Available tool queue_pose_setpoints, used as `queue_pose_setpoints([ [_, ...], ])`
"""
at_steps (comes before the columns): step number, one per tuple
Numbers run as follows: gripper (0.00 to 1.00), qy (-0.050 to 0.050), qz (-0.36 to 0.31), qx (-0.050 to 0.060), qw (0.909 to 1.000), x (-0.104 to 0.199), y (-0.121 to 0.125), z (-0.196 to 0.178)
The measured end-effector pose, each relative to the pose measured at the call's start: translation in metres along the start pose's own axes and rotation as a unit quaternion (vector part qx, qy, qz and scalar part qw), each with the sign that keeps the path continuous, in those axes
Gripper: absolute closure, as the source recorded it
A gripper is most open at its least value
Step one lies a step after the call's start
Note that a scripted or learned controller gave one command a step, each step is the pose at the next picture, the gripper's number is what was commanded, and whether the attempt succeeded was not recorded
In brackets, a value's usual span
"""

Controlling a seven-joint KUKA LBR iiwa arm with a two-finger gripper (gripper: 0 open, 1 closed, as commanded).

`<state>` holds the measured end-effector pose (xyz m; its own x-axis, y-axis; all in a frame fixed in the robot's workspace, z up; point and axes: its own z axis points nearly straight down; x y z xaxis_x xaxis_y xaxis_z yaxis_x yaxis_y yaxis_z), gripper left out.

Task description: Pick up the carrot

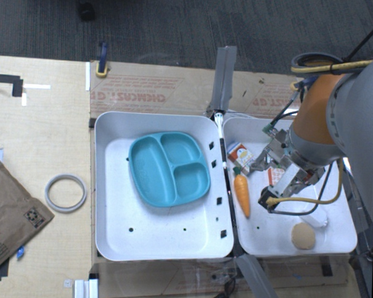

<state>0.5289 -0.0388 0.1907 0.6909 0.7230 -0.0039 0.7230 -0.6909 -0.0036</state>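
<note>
from above, my gripper (260,182) hangs over the right bin (330,241) with its two fingers spread apart and nothing between them, just right of the carrot (242,194). the carrot lies lengthwise along that bin's left wall, with a small red-and-white packet (240,155) just beyond it and a round beige ball (303,236) near the front. the left bin (109,234) holds a blue divided plate (169,168).
</note>
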Motion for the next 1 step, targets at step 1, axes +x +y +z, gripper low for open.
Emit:
queue_pose_setpoints([
  [1,0.0,0.0,0.035,-0.001,0.9994,0.0265,0.0122,0.0002],
])
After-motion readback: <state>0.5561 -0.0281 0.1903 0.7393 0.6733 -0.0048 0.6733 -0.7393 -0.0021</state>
